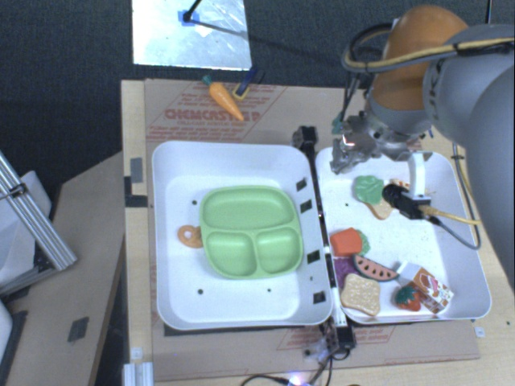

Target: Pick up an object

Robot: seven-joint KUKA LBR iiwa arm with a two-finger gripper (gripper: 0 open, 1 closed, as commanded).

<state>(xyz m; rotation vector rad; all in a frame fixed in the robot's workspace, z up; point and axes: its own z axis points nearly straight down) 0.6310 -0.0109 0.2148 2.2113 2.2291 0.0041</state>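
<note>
The gripper hung over the upper left corner of the right bin; whether it was spread or pressed together, I couldn't tell. Just below and right of it lay a green leafy toy touching a tan piece. Lower in that bin sat an orange block, a watermelon slice with its long axis running lower right, a bread slice, a strawberry and a small carton. A green divided tray filled the left bin, a pretzel beside it. A carrot lay on cardboard at upper centre.
</note>
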